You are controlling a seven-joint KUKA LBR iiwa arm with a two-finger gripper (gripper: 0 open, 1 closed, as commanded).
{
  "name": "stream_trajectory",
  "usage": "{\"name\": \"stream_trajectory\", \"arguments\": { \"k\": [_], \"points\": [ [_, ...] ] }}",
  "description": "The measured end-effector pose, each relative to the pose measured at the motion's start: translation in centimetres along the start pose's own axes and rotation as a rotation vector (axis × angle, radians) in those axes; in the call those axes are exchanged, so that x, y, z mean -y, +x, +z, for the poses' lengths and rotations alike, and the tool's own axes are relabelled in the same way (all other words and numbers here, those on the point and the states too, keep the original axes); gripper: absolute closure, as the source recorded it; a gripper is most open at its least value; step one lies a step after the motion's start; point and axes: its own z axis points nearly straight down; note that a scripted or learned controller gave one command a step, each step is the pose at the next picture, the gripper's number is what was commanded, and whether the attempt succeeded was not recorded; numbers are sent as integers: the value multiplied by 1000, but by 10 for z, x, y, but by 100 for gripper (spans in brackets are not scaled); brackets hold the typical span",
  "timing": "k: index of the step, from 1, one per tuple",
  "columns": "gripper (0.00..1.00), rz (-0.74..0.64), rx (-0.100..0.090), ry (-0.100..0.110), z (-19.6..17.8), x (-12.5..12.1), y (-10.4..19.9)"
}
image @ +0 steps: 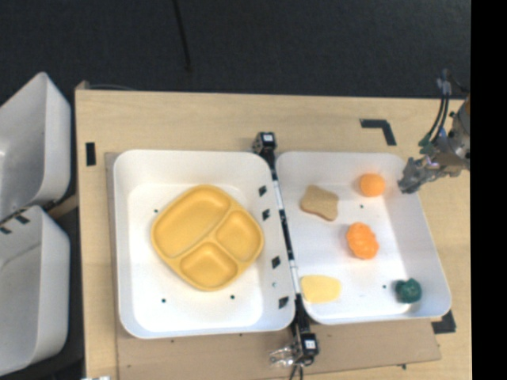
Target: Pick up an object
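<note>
Right bin (420, 236): orange ball (371, 184) beside pincer (412, 176)

The right bin (412, 236) carries five small things, well apart, with bare white floor between them: a tan piece (320, 203), a small orange ball (371, 184), a larger orange lump (363, 241), a yellow piece (321, 289) and a green thing (409, 290), seemingly close against the corner wall. The left bin (135, 291) is largely taken up by a yellow divided tray (207, 237).

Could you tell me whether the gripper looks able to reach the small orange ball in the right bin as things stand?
Probably yes. The gripper sits at the right bin's upper right edge, and the small orange ball lies just to its left with bare bin floor between them and nothing on top.
</note>
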Motion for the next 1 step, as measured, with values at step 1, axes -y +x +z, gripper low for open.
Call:
{"name": "stream_trajectory", "arguments": {
  "k": [1],
  "points": [
    [100, -3, -1, 2, 12, -14, 53]
  ]
}}
